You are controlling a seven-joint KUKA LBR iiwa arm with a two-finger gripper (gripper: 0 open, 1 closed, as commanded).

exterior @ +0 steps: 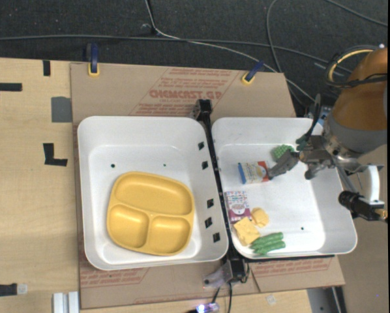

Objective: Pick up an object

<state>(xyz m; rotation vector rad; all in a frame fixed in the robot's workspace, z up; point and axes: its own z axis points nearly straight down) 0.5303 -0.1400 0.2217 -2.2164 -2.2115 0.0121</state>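
Objects for picking lay in the right bin (332, 237), in the right half of the frame: a small blue-and-white packet (249, 172) near the bin's middle, a green piece (283, 152) up and to its right, a pink-printed packet (237, 203) by the bin's left wall, two yellow chunks (252, 224) below that, and a green bean pod (269, 242) at the lower edge. The left bin (90, 142) held a yellow divided tray (150, 212). Both bins sat on a cardboard sheet (182, 90) on the wooden worktop (25, 194).

We had the arm (358, 109) reaching in from the right, and the pincer (271, 170) was low over the right bin, a dark finger slanting down toward the blue-and-white packet and ending just beside its right edge. We could not tell whether the pincer was spread or pressed together, and we saw nothing pinched in it.

We judged the step to be the approach onto the blue-and-white packet. To do it well, we would have centred the pincer over the packet instead of at its edge, kept clear of the green piece nearby, and come down squarely. A flat packet on a smooth bin floor probably slides or slips out, so we would have closed across its narrower side and lifted slowly.
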